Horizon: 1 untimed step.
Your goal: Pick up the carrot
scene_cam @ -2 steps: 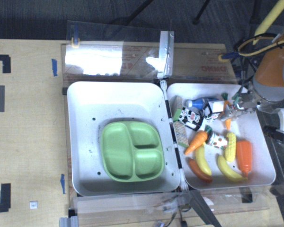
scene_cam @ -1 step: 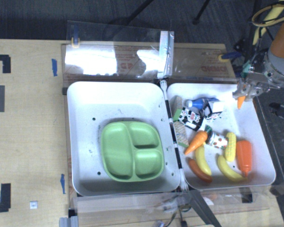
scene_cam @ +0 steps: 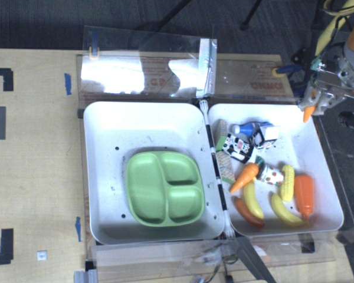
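Start at the gripper (scene_cam: 317, 102): it stands at the upper right of the camera view, above the far right corner of the right bin (scene_cam: 325, 158) and well apart from the bin's contents. Whether it is released or clenched cannot be told at this resolution. A small orange piece (scene_cam: 307, 114) shows just below it; whether this is part of the tool or a separate item cannot be told, and nothing can be confirmed as grasped. The carrot (scene_cam: 244, 177) lies in the right bin, near the left wall, tilted, with its narrow end toward the lower left and a green top toward the upper right. It lies in close clutter: a yellow banana (scene_cam: 252, 201) touches or lies just beside its lower side, a black-and-white packet (scene_cam: 238, 148) sits just above it, and a small white toy (scene_cam: 272, 175) sits just to its right. An ear of corn (scene_cam: 288, 181) and an orange-red vegetable (scene_cam: 304, 194) lie farther right. The left bin (scene_cam: 106, 158) holds a green divided plate (scene_cam: 164, 187). Judgement: the step in hand is the approach; the pick is not yet done. The next move calls for travel across the bin toward its left wall, alignment across the carrot's narrow width, and a descent that clears the banana and the bin wall.
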### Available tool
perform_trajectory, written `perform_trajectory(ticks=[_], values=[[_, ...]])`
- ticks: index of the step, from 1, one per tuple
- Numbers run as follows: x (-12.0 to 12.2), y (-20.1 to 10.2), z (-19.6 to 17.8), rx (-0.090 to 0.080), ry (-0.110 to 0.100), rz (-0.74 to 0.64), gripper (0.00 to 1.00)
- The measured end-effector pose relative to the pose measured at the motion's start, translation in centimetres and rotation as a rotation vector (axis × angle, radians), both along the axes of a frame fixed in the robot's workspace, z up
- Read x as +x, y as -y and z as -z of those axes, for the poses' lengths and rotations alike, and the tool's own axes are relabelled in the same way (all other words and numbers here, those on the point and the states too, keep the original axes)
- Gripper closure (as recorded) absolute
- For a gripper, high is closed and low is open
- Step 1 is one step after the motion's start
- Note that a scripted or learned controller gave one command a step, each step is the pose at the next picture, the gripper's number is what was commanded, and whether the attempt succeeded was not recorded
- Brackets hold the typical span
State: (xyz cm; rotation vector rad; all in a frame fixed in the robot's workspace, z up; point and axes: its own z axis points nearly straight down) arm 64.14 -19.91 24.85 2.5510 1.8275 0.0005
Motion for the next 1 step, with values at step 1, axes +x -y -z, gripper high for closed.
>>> perform_trajectory(ticks=[1], values=[[-5.03, -5.66, 6.63, 0.003, -0.005, -0.131, 1.0]])
